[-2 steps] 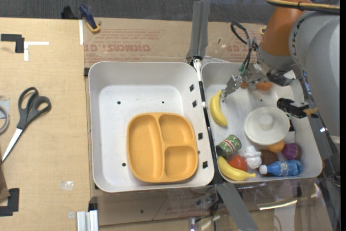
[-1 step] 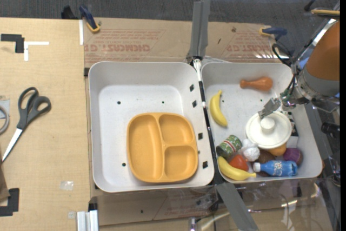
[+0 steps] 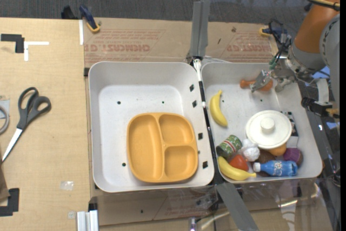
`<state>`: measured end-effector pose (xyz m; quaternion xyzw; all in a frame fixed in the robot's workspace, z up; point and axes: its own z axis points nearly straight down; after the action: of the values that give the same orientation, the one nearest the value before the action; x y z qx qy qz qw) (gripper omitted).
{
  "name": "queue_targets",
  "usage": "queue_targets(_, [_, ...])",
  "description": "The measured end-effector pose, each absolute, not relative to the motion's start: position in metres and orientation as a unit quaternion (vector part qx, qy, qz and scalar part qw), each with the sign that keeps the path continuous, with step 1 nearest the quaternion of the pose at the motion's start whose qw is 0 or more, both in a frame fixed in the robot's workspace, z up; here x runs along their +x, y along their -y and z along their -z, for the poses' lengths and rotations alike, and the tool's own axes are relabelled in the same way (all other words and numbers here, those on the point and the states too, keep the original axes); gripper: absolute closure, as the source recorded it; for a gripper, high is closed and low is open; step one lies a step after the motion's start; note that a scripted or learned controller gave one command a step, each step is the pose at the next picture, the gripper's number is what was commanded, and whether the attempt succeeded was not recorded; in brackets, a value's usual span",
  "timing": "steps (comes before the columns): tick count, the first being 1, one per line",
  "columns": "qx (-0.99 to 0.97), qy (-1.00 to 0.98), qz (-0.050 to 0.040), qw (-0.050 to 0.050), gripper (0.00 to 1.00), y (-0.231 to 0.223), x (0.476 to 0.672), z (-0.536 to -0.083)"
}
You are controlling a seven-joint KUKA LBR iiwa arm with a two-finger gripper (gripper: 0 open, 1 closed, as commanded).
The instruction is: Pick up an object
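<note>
1. Camera view puts the gripper [image 3: 263,82] at the upper right of the frame, low in the right bin [image 3: 309,132].
2. Its fingers look spread just beside a small orange object [image 3: 246,83], not pinching it.
3. That object seems light and rigid; gripping across its narrow middle suits best.

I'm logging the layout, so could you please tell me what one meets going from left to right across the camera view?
Scissors → yellow tray in the left bin → upper banana → white pot in the right bin → blue bottle → purple toy.
</note>
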<state>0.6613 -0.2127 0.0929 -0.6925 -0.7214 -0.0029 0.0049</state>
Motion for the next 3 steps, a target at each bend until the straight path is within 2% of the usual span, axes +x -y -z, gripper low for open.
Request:
queue_targets(1, [-0.692,0.722,-0.0037,0.005,1.00,0.217,0.658,-0.101])
queue_targets(2, [-0.691,0.723,-0.0014,0.005,0.00,0.214,0.660,-0.101])
queue_targets(3, [-0.753,0.658,-0.0098,0.009,0.00,0.179,0.652,-0.087])
